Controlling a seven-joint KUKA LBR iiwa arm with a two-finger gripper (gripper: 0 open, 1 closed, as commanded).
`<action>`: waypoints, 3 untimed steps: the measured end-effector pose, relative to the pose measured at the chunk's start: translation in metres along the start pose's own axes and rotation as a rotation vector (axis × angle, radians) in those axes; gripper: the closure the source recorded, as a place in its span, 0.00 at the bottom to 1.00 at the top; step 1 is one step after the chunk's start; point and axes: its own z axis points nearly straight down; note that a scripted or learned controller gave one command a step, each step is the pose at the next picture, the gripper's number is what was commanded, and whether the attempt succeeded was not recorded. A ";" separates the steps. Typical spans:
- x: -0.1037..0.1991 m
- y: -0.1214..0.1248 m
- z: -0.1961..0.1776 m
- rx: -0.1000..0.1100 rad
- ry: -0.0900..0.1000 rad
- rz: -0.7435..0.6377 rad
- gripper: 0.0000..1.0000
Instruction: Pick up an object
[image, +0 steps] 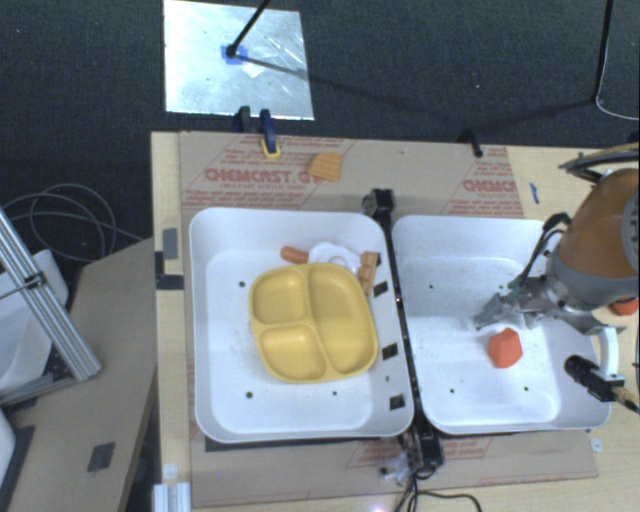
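Smooth white right bin (440, 400): open metal pincer (497, 316) above blocky orange object (506, 348)

Colours, keyed off the yellow tray (312, 322): the tray is plain pale yellow and sits in a white bin (215, 290). Just behind the tray: small orange sausage (294, 255), white piece (333, 256), tan block (368, 268). Right of the tray: second white bin (450, 250), speckled with dark dots, holding an orange block (505, 347). Metallic grey tool (500, 312) on an arm (600, 240) with an orange band. Desk (440, 170): tan cardboard, red "CHEMCAST" print. Far behind the tray: silver foil sheet (240, 60) with blue tape.
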 end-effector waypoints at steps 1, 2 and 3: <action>-0.001 -0.030 0.011 0.007 0.002 0.002 0.00; -0.002 -0.026 -0.002 -0.002 -0.001 0.001 1.00; 0.059 0.020 0.009 -0.004 0.000 -0.009 1.00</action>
